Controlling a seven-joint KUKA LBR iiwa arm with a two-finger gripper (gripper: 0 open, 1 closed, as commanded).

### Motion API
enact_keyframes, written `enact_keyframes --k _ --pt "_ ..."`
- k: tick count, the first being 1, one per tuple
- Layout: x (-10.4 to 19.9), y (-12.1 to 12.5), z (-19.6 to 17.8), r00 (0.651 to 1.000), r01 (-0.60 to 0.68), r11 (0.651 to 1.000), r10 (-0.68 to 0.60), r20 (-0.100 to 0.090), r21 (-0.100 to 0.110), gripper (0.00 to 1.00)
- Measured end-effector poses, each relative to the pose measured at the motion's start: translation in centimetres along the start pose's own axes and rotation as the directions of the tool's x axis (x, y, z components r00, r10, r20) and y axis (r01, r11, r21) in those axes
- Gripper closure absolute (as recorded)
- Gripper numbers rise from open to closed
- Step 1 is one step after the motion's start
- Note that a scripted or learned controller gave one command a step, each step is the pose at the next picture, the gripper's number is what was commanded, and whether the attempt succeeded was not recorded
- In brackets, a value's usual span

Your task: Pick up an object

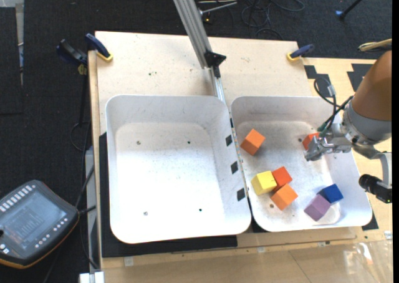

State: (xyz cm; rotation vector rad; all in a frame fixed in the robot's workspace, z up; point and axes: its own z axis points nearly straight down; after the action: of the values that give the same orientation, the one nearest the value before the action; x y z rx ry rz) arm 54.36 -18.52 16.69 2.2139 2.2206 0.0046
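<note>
Blocks (272, 183) (six) in right bin (358, 218)

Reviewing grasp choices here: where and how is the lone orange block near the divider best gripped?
Judging by its pose, take the orange block from straight above across two opposite flat side faces. It sits apart from the yellow block, with bare right bin floor around, so fingers should fit on either side.

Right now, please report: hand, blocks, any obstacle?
Hand over right bin, at a red-orange block. Grasp unconfirmed. Six other blocks loose below-left.
</note>
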Motion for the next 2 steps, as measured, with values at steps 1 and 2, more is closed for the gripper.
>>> enact_keyframes --k 1,2 --pt "-0.3 0.8 -6.2 1.000 0.000 1.000 0.000 0.001 -0.001 1.00" --pt "-0.3 1.0 -8.9 1.000 0.000 1.000 0.000 0.000 0.001 1.00"
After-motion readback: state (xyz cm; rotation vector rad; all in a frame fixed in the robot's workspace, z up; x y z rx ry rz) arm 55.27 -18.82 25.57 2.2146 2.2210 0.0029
